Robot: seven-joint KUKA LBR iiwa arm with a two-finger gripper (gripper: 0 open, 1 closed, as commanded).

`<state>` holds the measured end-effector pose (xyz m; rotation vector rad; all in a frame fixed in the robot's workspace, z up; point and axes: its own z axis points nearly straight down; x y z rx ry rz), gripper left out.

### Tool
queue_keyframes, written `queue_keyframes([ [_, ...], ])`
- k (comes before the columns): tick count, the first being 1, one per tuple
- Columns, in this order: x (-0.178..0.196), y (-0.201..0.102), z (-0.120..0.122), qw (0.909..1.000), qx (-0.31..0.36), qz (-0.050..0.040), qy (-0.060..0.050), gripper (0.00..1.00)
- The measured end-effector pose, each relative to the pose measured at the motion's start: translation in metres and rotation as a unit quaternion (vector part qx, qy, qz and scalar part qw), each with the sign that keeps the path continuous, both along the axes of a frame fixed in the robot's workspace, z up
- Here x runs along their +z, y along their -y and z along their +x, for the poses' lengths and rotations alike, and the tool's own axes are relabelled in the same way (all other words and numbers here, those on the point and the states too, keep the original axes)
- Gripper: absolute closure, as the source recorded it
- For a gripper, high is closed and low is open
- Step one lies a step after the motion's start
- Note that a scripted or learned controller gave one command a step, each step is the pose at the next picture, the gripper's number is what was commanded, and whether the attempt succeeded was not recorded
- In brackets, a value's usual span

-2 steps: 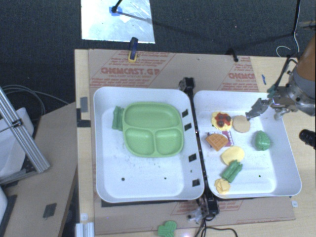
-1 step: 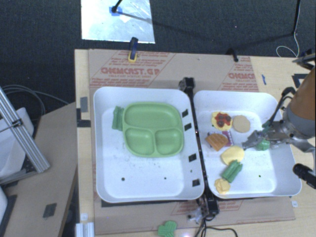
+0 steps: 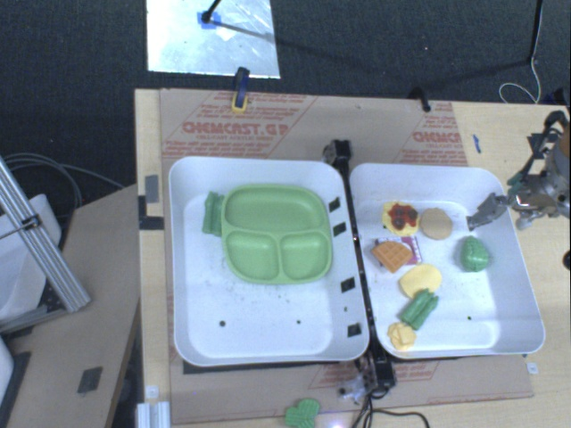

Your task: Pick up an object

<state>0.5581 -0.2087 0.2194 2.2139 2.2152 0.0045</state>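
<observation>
Bins sit side by side on the desk [image 3: 107, 239]. From the camera above, we see the left bin [image 3: 192, 328] holding a green divided tray [image 3: 275, 234], with a small green piece [image 3: 212, 213] touching the tray's left edge. The right bin [image 3: 513, 319] carries a cluster of toy foods: a red-topped yellow piece [image 3: 401, 215], a tan round [image 3: 436, 224] just beside it, a waffle [image 3: 392, 255] below, then a yellow lump [image 3: 419, 280], a green stick [image 3: 417, 309] and a smaller yellow bit [image 3: 401, 335] near the bin's front wall. A green lump [image 3: 474, 255] lies apart, toward the right wall. The end effector [image 3: 489, 210] reaches in over the right bin's upper right rim, above that green lump and right of the tan round; nothing sits between its fingers, and we cannot tell whether they are apart or together. Another green piece [image 3: 302, 412] lies on the desk in front of the bins.
</observation>
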Motion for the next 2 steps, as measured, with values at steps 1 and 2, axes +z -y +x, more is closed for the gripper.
queue_keyframes([
  [1,0.009,-0.002,-0.001,1.0,0.001,0.0011,-0.001,1.0],
  [2,-0.141,-0.019,0.017,1.0,0.002,0.0024,-0.004,1.0],
])
